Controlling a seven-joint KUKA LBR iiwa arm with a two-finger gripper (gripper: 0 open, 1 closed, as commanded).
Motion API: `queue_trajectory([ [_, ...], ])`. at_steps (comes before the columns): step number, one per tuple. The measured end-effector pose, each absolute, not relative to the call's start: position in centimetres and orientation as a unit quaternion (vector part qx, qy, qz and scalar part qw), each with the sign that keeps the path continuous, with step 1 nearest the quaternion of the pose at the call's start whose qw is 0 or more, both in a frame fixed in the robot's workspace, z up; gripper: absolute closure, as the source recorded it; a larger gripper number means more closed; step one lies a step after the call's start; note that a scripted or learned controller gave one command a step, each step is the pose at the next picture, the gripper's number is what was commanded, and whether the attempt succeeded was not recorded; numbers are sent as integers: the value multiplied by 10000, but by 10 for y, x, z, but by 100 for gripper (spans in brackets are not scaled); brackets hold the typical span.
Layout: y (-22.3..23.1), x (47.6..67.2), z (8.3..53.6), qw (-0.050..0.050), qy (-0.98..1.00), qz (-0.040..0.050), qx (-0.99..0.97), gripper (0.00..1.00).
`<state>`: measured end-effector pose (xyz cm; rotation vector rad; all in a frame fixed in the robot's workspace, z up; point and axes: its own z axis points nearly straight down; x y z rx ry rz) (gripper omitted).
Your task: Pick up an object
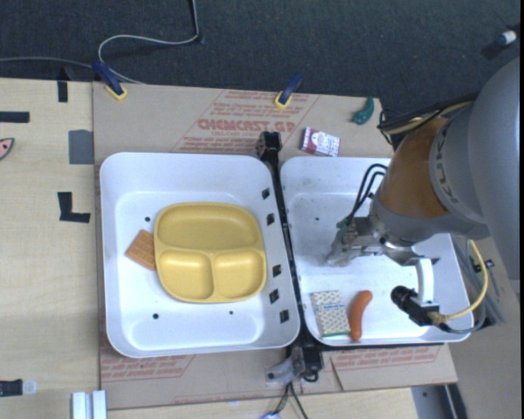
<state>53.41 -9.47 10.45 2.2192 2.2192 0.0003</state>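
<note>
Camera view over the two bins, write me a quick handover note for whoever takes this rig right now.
Gripper: low in the right bin, near its middle; I cannot tell whether it is open or shut, and nothing shows as held.
Right bin: orange sausage-shaped toy and small patterned packet lie side by side at the near edge.
Left bin: yellow divided plate, with a brown cracker-like piece tucked at its left edge.
Done: no pick confirmed.
Left: grasp one object and lift it.
</note>
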Motion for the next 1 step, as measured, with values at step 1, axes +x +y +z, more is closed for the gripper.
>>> queue_trajectory([
  [1, -95, 534, 104, 16, 7071, -1, 7071, 0],
])
